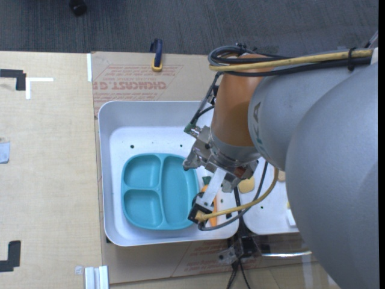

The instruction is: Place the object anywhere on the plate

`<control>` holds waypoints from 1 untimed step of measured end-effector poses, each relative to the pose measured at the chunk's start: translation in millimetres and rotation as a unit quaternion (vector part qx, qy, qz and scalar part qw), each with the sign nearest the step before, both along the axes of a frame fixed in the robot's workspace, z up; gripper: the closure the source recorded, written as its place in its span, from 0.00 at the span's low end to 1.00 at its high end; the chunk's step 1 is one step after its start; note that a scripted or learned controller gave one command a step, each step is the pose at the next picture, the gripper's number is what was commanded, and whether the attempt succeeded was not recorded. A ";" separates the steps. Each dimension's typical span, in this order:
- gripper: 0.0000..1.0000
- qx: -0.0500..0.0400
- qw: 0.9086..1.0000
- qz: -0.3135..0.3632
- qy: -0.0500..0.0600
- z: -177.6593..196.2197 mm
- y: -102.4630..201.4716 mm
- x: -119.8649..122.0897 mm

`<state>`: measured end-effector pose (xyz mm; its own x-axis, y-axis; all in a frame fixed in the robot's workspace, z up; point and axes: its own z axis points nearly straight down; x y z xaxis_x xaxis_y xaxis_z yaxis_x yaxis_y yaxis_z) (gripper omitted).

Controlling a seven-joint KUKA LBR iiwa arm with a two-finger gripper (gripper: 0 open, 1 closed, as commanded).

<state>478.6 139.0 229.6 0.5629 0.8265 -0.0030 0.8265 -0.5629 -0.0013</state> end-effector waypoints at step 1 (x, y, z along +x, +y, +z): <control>0.00 0.000 1.000 0.000 0.000 0.0 0.0 0.0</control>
